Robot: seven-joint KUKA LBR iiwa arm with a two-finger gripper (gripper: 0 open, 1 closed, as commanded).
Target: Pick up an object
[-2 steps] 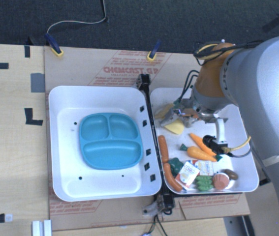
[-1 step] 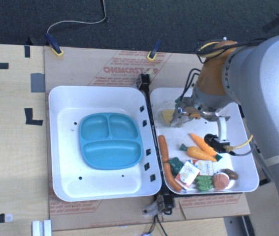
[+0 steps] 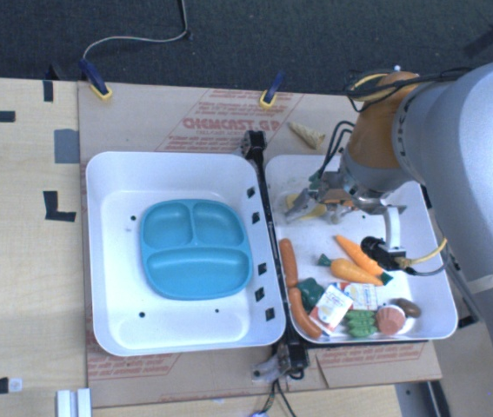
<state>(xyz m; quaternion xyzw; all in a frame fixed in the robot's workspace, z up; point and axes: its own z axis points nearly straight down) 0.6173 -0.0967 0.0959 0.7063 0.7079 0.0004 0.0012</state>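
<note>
Where bins (image 3: 107, 259) sit: cardboard (image 3: 203, 124), wood bench (image 3: 11, 233).

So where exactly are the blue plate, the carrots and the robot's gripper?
blue plate (image 3: 197, 248): camera view, middle of the divided tray in the left bin.
carrots (image 3: 356, 262): camera view, orange body of one, right bin.
gripper (image 3: 303, 204): camera view, between its fingertips, over the right bin.

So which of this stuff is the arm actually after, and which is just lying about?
For the job:
gripper, in the right bin
two carrots
sausages
food packet

Just lying about:
blue divided plate in the left bin
yellow clamps
cable
</note>
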